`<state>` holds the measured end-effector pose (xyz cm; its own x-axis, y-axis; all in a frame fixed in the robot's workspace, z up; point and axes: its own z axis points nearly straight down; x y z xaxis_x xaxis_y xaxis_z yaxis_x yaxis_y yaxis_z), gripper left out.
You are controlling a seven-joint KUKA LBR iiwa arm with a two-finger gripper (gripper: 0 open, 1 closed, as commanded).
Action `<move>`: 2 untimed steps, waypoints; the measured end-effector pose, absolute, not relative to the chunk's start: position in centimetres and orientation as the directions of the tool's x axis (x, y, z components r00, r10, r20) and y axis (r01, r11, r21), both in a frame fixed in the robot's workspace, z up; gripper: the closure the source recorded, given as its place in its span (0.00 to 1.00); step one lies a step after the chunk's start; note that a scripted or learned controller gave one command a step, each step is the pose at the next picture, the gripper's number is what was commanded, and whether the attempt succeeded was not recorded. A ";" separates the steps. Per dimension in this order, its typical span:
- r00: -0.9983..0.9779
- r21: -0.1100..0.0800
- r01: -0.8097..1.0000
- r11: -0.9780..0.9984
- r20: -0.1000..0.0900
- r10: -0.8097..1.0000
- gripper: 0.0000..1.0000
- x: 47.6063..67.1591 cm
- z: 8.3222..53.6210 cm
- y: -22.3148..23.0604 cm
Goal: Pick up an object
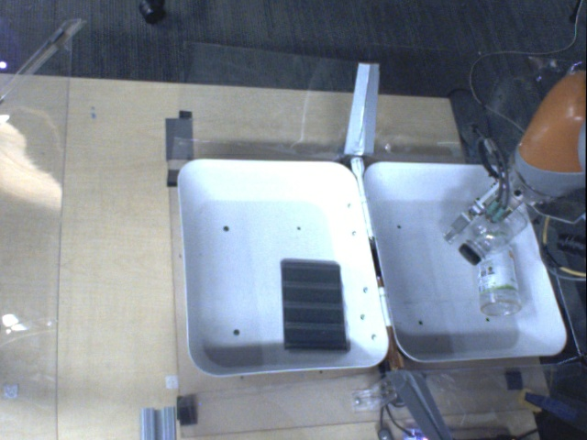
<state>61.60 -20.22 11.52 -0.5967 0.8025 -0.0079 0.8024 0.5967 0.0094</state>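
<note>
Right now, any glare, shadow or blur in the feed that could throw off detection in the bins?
Camera view: soft overall, slightly low-res. Clear bottle in the right bin is low-contrast against white and hard to outline. Gripper is blurry above the bottle. Dark ridged block in the left bin reads sharply. Shadows along both bins' near walls; bright glare on the transparent panel at left.

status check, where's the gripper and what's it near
Gripper low in right bin, over the clear bottle. No grasp visible. Dark ridged block in left bin. Nothing blocking.
</note>
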 end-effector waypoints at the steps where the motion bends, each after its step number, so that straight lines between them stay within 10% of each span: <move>1: -0.726 0.017 0.687 0.727 -0.019 0.687 0.00 61.6 9.7 -20.0; 2: -0.755 0.009 0.656 0.755 -0.011 0.656 0.00 65.6 11.8 -19.0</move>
<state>65.57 -19.01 11.82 -0.7548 0.6558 -0.0114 0.6558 0.7549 0.0085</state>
